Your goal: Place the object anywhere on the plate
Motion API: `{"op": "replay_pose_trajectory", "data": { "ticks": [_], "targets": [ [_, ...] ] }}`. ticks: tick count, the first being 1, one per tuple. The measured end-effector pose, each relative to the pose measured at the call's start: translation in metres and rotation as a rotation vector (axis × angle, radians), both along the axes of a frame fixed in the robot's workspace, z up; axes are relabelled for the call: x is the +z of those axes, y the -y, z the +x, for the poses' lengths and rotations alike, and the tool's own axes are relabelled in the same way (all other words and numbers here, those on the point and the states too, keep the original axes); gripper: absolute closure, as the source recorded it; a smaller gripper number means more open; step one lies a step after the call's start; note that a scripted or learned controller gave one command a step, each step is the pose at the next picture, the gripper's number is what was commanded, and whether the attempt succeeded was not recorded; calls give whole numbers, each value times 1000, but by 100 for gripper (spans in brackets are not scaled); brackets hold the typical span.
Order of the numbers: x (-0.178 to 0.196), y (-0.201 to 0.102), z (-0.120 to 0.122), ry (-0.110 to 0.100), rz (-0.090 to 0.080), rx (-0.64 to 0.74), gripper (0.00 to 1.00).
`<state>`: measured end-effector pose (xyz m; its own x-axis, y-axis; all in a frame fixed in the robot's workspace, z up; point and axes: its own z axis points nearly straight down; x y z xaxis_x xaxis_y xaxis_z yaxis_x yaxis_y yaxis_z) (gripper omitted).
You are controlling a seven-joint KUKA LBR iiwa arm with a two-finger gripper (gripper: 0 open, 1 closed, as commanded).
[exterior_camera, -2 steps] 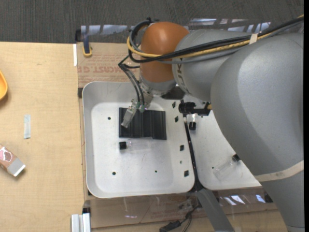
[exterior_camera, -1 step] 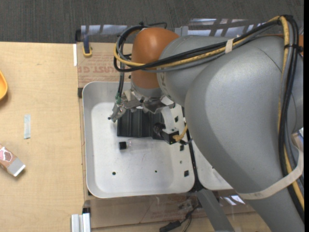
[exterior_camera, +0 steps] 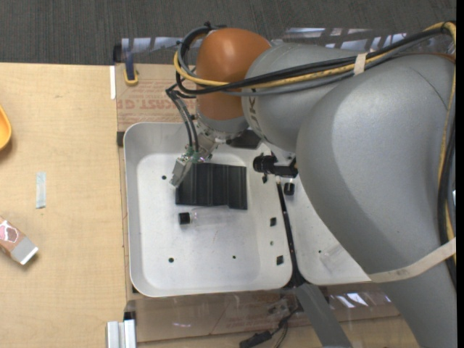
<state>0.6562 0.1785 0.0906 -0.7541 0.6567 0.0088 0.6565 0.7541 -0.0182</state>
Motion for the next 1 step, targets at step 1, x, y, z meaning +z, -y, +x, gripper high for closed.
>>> {"op": "replay_pose_trajectory", "data": {
  "ticks": [1],
  "targets": [
    [1,-30,-4,20,5,-282,0]
  ]
}}
